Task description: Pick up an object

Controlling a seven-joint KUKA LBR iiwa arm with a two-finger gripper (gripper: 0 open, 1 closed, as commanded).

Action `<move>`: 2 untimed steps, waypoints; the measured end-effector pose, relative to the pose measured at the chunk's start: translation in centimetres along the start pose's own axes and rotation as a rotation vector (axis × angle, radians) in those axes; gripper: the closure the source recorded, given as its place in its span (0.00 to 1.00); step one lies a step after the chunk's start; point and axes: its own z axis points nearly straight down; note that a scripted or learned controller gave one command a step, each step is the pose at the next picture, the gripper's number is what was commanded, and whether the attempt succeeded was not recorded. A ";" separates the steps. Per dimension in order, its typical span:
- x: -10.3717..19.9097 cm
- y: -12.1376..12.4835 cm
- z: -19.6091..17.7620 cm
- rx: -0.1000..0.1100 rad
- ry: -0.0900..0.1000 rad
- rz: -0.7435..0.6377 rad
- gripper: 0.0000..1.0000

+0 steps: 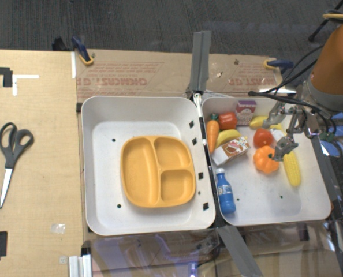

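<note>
The right bin holds several toy foods. A carrot, a red pepper, a banana and a small snack box lie near its left wall. A blue bottle lies lower left. A purple-topped carton and a lemon sit at the back. A red tomato, an orange pepper and a corn cob lie mid-right. My gripper hangs open over the bin, just right of the tomato and above the corn, with nothing between its fingers.
The left bin carries a yellow divided plate. Scissors lie on the wooden bench at far left. A grey divider post rises between the bins at the back. Cables trail by the arm at right.
</note>
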 end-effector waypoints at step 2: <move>-2.1 -1.7 10.4 0.003 -0.007 -0.061 1.00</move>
